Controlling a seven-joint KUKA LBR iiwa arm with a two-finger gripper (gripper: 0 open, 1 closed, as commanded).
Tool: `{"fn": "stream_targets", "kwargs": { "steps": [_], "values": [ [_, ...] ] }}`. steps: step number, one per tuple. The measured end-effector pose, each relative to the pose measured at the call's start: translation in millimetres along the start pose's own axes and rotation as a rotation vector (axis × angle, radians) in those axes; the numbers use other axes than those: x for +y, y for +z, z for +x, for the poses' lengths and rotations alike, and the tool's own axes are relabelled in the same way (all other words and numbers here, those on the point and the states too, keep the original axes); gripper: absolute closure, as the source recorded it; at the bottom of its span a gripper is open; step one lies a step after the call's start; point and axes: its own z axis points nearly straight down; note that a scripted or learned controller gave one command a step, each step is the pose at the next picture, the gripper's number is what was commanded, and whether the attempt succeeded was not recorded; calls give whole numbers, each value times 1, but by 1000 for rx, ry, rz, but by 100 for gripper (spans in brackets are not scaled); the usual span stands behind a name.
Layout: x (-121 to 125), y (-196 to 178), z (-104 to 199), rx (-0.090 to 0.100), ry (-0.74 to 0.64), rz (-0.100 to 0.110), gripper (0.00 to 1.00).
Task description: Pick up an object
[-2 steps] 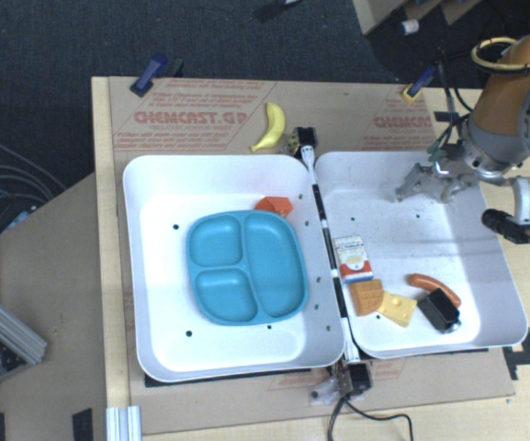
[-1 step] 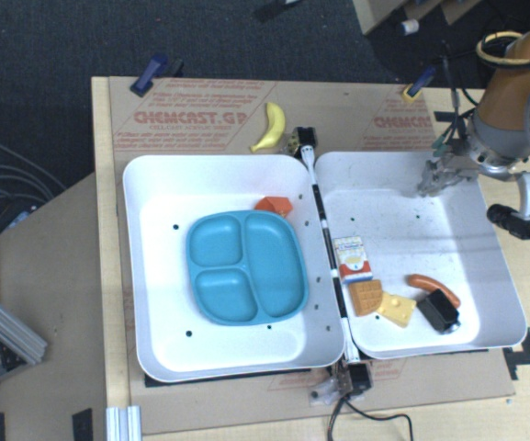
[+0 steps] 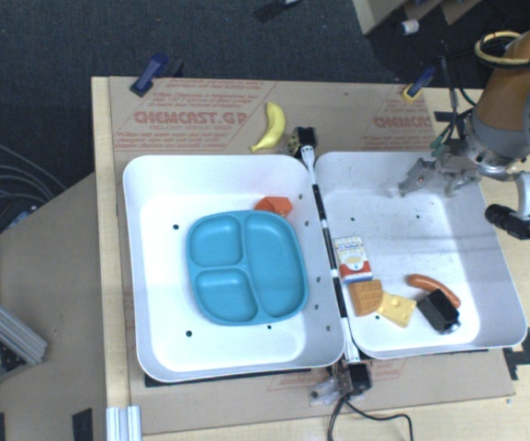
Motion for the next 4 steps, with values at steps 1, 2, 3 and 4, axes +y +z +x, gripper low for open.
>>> {"fn": "stream_targets", "kwargs": {
  "steps": [1,2,3,4],
  "values": [
    [-15,10,14,-9,4,-3,0],
    [-14,-1,14,-10,4,-5,100],
    [-15,-1,14,-10,4,-5,0],
    [-66,10,4,-7,4,-3,0]
  ]
}}
